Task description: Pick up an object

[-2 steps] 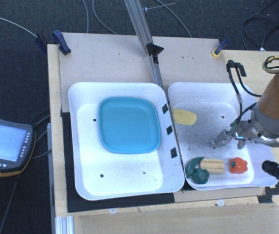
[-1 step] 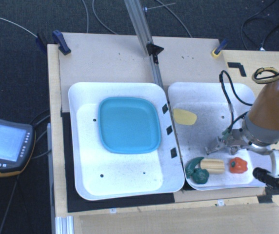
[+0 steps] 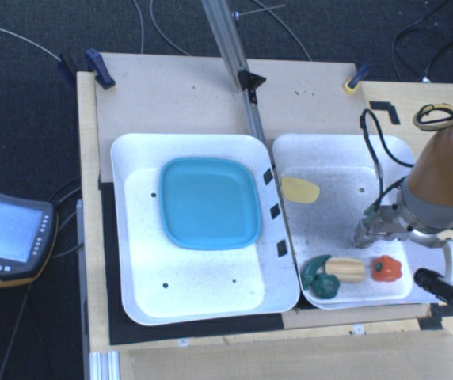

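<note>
Red pepper (image 3: pixel 386 268) just below-right of gripper (image 3: pixel 371 233), tan roll (image 3: pixel 344 269) and green vegetable (image 3: pixel 320 276) below-left, yellow chip (image 3: pixel 299 189) up-left; blue plate (image 3: pixel 211 203) far left. Gripper state unclear, nothing visibly held.

Both bins (image 3: pixel 131 212) are white, the left one (faintly speckled with dark dots) holding a turquoise-blue plate (image 3: pixel 211 203). In the right bin (image 3: pixel 329 153) lie a pale yellow piece (image 3: pixel 299 189), a dark green item (image 3: pixel 320 276), a tan block (image 3: pixel 345 270) and a red-orange pepper (image 3: pixel 386 268) with a green stem. The bench (image 3: pixel 171 93) is beige.
</note>
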Robot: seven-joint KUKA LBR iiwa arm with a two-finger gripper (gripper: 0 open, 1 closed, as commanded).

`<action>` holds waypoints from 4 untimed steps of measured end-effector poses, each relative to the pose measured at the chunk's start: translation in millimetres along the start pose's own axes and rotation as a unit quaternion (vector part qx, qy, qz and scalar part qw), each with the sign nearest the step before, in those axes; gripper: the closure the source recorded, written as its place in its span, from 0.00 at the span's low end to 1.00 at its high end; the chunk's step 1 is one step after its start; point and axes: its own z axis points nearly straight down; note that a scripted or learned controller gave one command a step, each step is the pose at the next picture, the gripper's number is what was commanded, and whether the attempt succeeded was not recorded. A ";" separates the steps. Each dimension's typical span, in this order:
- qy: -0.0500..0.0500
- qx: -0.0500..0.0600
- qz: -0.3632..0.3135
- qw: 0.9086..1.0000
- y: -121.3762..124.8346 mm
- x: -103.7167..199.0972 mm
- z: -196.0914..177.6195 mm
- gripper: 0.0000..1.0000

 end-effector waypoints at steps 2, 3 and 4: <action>-0.001 -0.002 0.000 1.000 -3.8 11.4 -94.0 1.00; -0.001 -0.002 0.000 1.000 -5.5 10.5 -156.2 1.00; 0.000 0.000 -0.002 1.000 9.0 59.3 -161.8 1.00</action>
